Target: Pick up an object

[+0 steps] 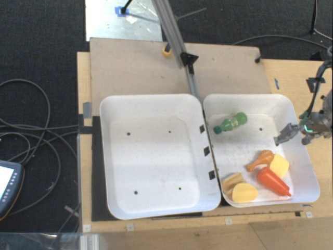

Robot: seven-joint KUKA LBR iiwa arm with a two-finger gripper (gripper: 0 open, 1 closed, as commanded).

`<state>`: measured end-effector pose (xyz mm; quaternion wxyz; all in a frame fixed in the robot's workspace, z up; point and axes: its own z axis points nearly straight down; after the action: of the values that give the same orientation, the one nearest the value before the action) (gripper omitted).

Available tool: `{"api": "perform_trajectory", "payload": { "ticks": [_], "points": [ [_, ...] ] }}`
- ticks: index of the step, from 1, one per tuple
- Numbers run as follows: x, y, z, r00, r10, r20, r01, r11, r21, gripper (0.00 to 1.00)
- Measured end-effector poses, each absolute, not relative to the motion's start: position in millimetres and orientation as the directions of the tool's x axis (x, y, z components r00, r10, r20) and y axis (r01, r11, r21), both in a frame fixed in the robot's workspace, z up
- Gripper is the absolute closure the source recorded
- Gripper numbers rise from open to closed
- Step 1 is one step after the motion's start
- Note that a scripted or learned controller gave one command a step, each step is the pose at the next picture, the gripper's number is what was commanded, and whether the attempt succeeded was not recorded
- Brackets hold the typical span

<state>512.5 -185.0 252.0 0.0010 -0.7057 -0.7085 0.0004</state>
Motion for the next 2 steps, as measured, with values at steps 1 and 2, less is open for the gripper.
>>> {"api": "perform_trajectory", "payload": {
  "ticks": [1, 2],
  "points": [
    [513.3, -185, 254, -0.004, 1.0, 0.0, 1.0, 0.004, 0.002, 0.0],
    [512.6, -188, 192, 0.0, 1.0, 0.001, 1.0, 0.0, -0.004, 0.0]
  ]
}}
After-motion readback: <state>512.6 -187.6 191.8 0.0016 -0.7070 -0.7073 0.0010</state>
